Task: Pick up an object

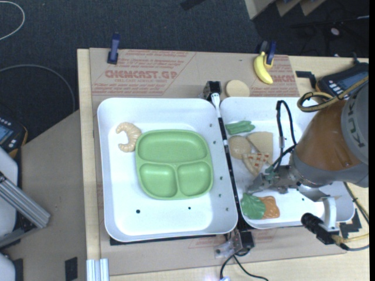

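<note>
The gripper hangs low over the right bin, its tip just above a pizza slice toy and a green leafy toy; whether its fingers stand apart or together I cannot tell, and nothing is visibly clamped between them. The arm enters from the right, its orange band bulking over the bin's right half, a black cable looping up along it; the wrist is bent down and leftward toward the bin's near-left part.

In the right bin, beside the green leafy toy, lies an orange piece, touching it; further back sit a tan wedge, a beige round piece and a green bean-like toy near the bin's left wall. The left bin holds a green divided plate in its middle, with a croissant toy just beside the plate's back-left corner.

Both bins rest on a brown cardboard sheet printed with red lettering, on a pale wooden bench; a banana toy and a tan disc lie on the cardboard behind the right bin; blue clamps grip the sheet's far edge; dark carpet lies beyond the bench.
</note>
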You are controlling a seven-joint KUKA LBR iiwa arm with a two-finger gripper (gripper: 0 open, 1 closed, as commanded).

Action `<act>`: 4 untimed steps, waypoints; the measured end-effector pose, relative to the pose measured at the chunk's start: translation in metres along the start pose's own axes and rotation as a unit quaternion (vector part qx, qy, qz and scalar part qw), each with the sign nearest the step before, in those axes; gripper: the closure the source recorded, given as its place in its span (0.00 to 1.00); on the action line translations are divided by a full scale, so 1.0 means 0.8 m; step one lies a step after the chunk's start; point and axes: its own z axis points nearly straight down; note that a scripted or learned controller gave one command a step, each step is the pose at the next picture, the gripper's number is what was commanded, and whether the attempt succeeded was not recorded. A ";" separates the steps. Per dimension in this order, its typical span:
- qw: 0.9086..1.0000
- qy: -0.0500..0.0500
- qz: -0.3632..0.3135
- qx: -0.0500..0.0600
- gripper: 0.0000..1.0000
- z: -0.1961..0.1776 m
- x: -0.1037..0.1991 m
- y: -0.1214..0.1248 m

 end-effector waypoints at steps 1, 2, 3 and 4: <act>1.000 -0.001 -0.003 -0.007 0.00 -0.131 0.034 0.005; 1.000 -0.002 -0.002 -0.003 1.00 -0.138 0.032 0.003; 1.000 0.000 0.001 0.003 1.00 -0.051 0.002 -0.001; 1.000 0.002 -0.007 -0.005 1.00 -0.128 0.129 0.003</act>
